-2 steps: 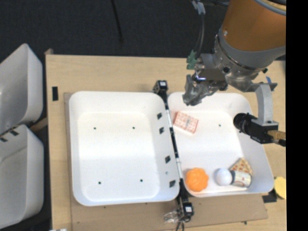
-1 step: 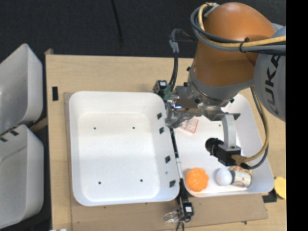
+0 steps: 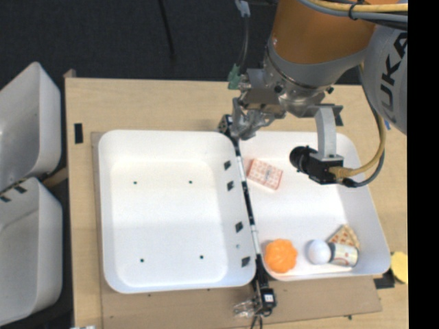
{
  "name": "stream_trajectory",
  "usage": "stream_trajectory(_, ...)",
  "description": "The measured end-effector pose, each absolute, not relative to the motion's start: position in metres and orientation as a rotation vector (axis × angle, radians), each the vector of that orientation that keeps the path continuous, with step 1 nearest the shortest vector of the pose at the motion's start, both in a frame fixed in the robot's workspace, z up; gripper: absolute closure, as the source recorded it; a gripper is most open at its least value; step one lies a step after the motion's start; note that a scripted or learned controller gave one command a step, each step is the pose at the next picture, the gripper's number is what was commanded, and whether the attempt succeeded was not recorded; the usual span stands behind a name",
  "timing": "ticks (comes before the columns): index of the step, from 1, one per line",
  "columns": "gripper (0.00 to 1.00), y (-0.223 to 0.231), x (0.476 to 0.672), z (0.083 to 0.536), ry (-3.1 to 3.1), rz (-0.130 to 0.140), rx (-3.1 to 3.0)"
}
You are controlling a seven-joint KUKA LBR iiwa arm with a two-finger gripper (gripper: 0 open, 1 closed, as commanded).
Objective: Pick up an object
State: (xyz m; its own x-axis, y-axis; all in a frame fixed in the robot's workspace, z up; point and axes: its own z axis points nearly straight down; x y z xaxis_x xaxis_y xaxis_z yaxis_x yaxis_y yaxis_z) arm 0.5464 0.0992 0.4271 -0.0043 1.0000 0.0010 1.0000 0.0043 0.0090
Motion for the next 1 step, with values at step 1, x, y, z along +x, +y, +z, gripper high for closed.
stream_trajectory(1, 1.0, 0.1136, 0.5264, 0.4281, 2.225, -0.002, 2.218)
